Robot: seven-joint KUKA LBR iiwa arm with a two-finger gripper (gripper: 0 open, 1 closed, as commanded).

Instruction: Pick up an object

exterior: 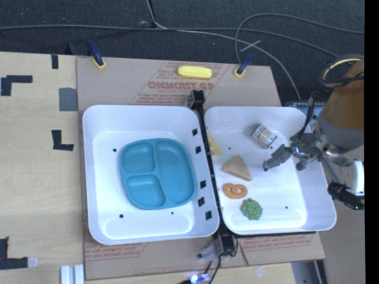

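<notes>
Left bin (95, 158): holds a blue divided plate (157, 173), nothing else in it. A yellow banana-like toy (194, 71) lies on the cardboard beyond the bins, outside both.

Right bin (320, 218): the pickable items sit here. A pale yellow piece (214, 146) lies against the bin's left wall. A tan wedge (238, 168) sits right of it, toward the middle. An orange pretzel (235, 190) lies just nearer than the wedge, and a green bumpy toy (251, 208) nearer still. A small silver can-like item (264, 135) lies on its side toward the far side, apart from the rest.

Gripper (286, 158): inside the right bin, right of the wedge and just near-right of the can. Fingers look spread, one dark finger angled left toward the wedge. Nothing is between them; no contact with any item is visible.

Step, judged: approach phase, no grasp yet. Closest candidates are the can and the wedge. The next move likely calls for shifting left over one of them, lining the spread fingers either side, descending, then closing. The wedge's sloped faces could slip out of a pinch; the can could roll.
</notes>
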